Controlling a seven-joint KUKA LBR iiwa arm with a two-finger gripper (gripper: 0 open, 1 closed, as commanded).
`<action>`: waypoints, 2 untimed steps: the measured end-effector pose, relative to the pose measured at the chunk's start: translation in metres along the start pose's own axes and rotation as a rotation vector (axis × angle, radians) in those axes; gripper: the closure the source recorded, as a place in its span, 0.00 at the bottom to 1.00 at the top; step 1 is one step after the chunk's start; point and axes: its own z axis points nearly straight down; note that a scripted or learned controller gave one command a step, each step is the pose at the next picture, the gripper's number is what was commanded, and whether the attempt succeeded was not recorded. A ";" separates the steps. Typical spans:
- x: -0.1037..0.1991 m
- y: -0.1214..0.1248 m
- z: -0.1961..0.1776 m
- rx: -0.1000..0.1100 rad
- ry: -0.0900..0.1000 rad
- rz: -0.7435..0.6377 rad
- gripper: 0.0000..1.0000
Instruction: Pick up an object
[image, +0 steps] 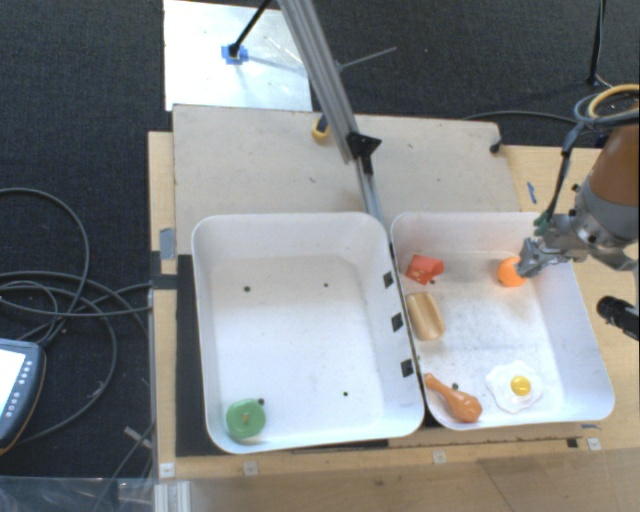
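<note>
My gripper (530, 260) hangs over the far right part of the right bin (580, 330), coming in from the right. An orange ball (509, 273) lies right beside its tip, partly covered by it. A red block (424, 267) sits at the bin's far left. A tan bun (426, 316) lies just in front of the block. An orange drumstick-shaped toy (455, 397) and a fried egg (515, 386) rest near the front wall. A green round piece (245, 418) lies in the front left corner of the left bin (290, 240).
A slanted grey pole (330, 80) crosses above the bench behind the bins. Cables lie on the dark floor at the left, beside a tablet (15, 385). The arm's body (612, 190) overhangs the right bin's right edge.
</note>
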 end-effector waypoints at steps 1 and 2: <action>0.000 0.002 -0.035 0.000 0.000 -0.002 1.00; 0.055 -0.011 -0.046 0.004 0.004 -0.008 1.00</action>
